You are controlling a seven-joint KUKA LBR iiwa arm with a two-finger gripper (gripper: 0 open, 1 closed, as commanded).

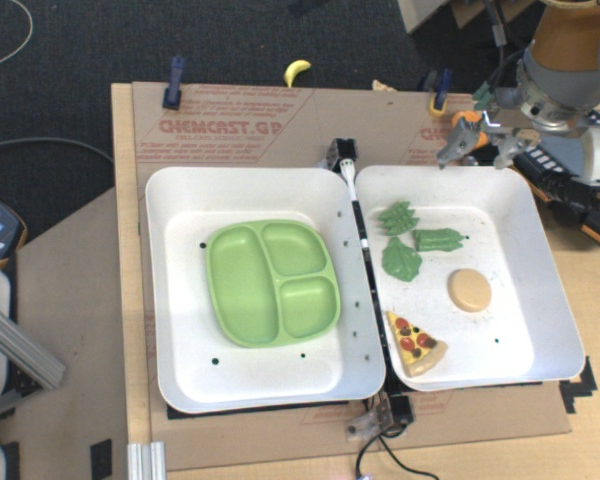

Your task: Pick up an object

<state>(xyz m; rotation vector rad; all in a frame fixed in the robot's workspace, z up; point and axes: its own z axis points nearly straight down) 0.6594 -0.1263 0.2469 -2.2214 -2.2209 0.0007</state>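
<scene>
In the right bin point(540, 268) lie three green leaves point(414, 238) clustered near its upper left, a round tan cookie point(470, 291) towards the middle, and a pizza slice point(417, 343) flat at the lower left corner.

You are looking at a robotics lab: 2 white bins point(170, 268) sit on a brown board point(280, 118) held down by blue clamps point(173, 83), loose cables point(10, 28) trail over dark carpet point(100, 18), and the arm point(570, 38) hangs over toy food such as a plastic pizza slice point(416, 343).
</scene>
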